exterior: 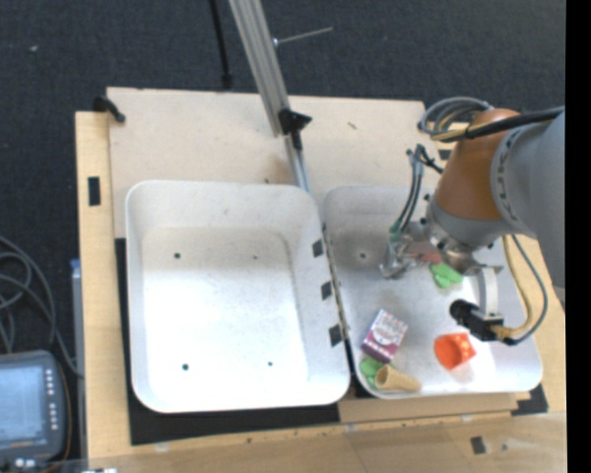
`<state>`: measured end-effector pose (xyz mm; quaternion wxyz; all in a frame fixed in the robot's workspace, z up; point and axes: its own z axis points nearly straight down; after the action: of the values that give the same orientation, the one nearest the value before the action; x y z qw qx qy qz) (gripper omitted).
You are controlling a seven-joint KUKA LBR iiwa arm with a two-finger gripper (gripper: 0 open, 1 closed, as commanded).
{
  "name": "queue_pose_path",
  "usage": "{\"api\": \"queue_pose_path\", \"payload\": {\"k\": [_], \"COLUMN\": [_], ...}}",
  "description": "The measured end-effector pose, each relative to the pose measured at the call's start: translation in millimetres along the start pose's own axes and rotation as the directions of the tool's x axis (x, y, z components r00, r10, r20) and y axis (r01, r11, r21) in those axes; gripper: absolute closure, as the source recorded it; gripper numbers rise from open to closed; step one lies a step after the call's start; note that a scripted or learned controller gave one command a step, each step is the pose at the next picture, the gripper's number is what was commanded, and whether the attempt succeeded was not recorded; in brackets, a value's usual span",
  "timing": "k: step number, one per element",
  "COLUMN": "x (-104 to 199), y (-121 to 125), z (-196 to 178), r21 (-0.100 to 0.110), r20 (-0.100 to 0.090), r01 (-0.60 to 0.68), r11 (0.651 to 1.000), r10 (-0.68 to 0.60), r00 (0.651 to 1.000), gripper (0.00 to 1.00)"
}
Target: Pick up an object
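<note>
You are working the pick in the right bin (517, 372), so start with what is lying nearest you: a tan cone (398, 379) beside a small green piece (371, 370) at the near rim, a purple-and-white box (384, 334) just behind them, and an orange cup (454, 350) to their right. Farther in, a green object (446, 275) is sitting just beside the hand (402, 261), which is hanging low over the bin floor; whether it is wide or narrow you cannot tell from here. You are probably best aiming for a thing lying apart from the walls, centring over it before descending. The left bin (227, 294) is sitting alongside on the pale surface (197, 136). Beyond, a metal pole (259, 47) is rising over dark carpet (79, 28), and a screen (15, 407) is glowing at the near left
</note>
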<state>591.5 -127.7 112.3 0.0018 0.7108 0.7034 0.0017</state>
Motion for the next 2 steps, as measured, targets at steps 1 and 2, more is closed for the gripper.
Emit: {"api": "queue_pose_path", "payload": {"k": [1,2], "x": [-1,2], "y": [4,11], "z": [-44,-106], "r21": [-0.001,-0.004], "r20": [0.001,0.001], "r01": [0.007,0.013], "r11": [1.000,1.000], "r10": [-0.007,-0.013], "r00": [1.000,1.000], "gripper": [1.00,1.00]}}
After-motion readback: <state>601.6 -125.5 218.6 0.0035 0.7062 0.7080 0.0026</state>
